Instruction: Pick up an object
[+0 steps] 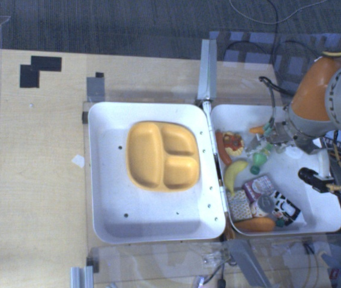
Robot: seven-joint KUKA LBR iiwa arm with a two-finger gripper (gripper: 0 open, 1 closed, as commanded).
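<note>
Gripper (265, 138), finger state unclear, hangs over the crowded right bin (332, 221) near its top wall, above a yellow banana (235, 174); bare floor lies rightward.

The left bin (107, 215) offers the most open floor: a yellow divided tray (161, 155) sits in its upper middle, leaving bare white along the near edge and the left side. The right bin (323, 212) is crowded along its left half, where a banana (235, 174), a red packet (230, 143), a green item (259, 161), a purple pack (258, 189) and a black-and-white item (286, 207) lie close together or touching. Its right portion shows bare floor, though the arm (323, 98) and the gripper (272, 134) hang over the upper part. A metal divider (206, 71) stands between the bins at the far edge.
</note>
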